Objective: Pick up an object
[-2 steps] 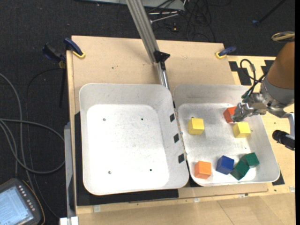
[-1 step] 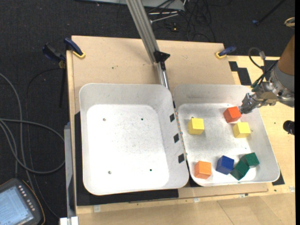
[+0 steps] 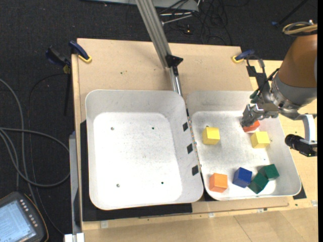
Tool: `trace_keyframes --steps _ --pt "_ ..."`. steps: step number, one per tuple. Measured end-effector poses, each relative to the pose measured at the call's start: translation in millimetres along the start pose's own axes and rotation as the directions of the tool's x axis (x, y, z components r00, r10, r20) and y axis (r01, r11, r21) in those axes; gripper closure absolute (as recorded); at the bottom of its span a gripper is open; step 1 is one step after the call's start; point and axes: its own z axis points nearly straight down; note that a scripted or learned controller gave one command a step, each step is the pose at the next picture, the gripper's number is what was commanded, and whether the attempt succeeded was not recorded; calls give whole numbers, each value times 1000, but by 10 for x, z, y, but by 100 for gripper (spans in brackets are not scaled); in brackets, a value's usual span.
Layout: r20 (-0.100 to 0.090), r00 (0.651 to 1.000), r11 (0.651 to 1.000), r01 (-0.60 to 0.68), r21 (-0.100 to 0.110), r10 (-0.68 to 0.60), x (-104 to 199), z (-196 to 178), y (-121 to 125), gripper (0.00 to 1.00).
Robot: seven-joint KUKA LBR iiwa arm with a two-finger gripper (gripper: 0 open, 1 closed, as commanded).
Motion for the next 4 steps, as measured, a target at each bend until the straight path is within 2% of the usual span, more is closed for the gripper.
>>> trace_keyframes --steps 2,3,4 --pt "-1 1000 1000 2 -1 -2 1139 -210 -186 100" --pt "0 1000 1000 2 -2 -2 1688 -263 -196 100" --pt "0 1000 1000 0 2 0 2139 -138 -330 100"
